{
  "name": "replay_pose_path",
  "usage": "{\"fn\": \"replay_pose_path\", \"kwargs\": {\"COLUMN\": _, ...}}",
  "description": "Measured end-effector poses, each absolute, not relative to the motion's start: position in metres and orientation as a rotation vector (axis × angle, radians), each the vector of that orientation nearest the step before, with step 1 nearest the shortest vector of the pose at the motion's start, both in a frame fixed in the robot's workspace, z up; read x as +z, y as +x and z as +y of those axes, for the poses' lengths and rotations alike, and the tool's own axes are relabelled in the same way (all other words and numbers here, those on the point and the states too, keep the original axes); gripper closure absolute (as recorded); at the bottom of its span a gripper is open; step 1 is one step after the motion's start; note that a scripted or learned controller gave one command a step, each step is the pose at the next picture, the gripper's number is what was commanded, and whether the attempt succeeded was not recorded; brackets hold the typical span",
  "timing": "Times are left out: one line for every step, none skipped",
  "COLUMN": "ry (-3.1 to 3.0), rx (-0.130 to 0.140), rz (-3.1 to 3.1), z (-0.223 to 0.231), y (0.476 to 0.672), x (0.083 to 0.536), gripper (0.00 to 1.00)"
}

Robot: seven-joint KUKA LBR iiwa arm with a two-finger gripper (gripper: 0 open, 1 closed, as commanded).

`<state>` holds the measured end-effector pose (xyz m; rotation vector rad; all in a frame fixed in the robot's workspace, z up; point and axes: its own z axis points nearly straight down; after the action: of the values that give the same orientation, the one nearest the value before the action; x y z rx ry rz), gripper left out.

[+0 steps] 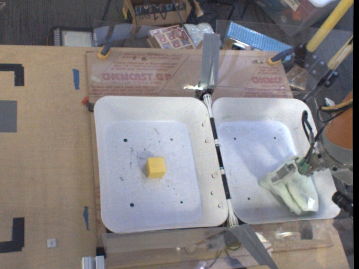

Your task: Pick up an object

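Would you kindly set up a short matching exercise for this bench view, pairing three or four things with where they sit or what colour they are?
Things:
1. yellow block
2. pale green cloth
3. gripper
4. blue tape strip

Places:
A. on the wooden board, to the left of and above the left bin
B. lower right part of the right bin
C. near the middle of the left bin
D. over the right bin, at the cloth's upper edge

Pairs: 1-C, 2-B, 3-D, 4-A

Gripper [300, 167] touches a pale cloth [291, 188]; yellow block [156, 167] lies apart.
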<state>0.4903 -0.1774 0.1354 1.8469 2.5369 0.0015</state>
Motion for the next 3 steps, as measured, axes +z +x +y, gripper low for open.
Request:
{"fn": "replay_pose_path", "kwargs": {"ry": 1.492, "rx": 0.007, "rz": 2.76, "z": -0.223, "y": 0.567, "x": 0.09, "gripper": 0.0}}
{"fn": "replay_pose_path", "kwargs": {"ry": 1.491, "rx": 0.011, "rz": 2.752, "z": -0.223, "y": 0.569, "x": 0.102, "gripper": 1.0}}
{"fn": "replay_pose_path", "kwargs": {"ry": 1.76, "rx": 0.001, "rz": 2.6, "z": -0.209, "y": 0.495, "x": 0.199, "gripper": 1.0}}
